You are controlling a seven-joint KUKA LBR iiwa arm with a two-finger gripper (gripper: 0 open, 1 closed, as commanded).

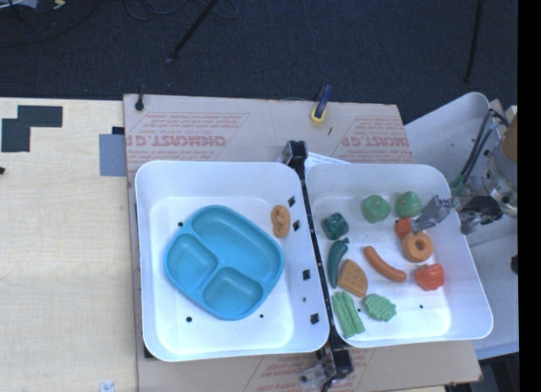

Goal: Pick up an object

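My claw (pixel 445 211) hung over the right bin (pixel 456 318), at its upper right part, and I could not tell whether it was released or clenched; nothing showed between its tips. Just below it lay a small red piece (pixel 403 227) and, touching that, a tan ring-shaped doughnut (pixel 417 247). Left of the claw sat two green balls, one darker (pixel 408 204) and one paler (pixel 376 208), close together. Below the doughnut rested a red pepper (pixel 429 276), and left of the doughnut an orange sausage (pixel 385 264) lay at a slant. Farther left from the doughnut, near the wall between the bins, were a dark green lump (pixel 335 225), a dark green cucumber (pixel 337 257) and a tan waffle wedge (pixel 352 280). Lower still, well below the doughnut, lay a light green ridged stick (pixel 347 313) and a light green knobbly piece (pixel 379 307). Across the wall, in the left bin (pixel 169 340), a blue divided plate (pixel 224 261) lay flat, with a small tan pastry (pixel 281 220) just beside its upper right edge.
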